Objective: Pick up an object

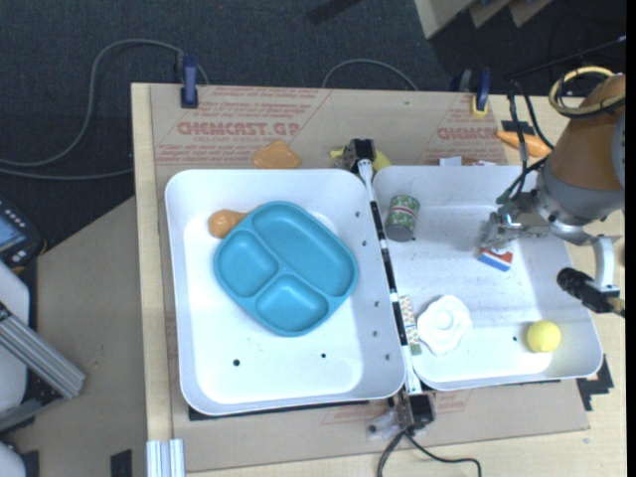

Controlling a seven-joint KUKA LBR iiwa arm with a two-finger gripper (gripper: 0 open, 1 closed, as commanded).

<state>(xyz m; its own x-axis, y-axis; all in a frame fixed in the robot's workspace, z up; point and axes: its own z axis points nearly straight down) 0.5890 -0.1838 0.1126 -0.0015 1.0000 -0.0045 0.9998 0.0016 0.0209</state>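
My gripper (494,238) reaches down into the right bin (452,192) from the right, its tip just above a small red, white and blue object (496,258). The same bin holds a small green-labelled can (402,216) at its left, a white fried-egg-like toy (443,323) at the front and a yellow ball (543,337) at the front right. In the left bin (199,336) lies a blue divided plate (286,265), with an orange object (225,223) at its upper left.
Outside the bins, an orange object (275,154) and a yellow-black item (360,153) lie on the bench's back strip. Blue clamps (188,78) hold the board's far edge. The orange-banded arm (591,147) rises over the right bin's far right corner.
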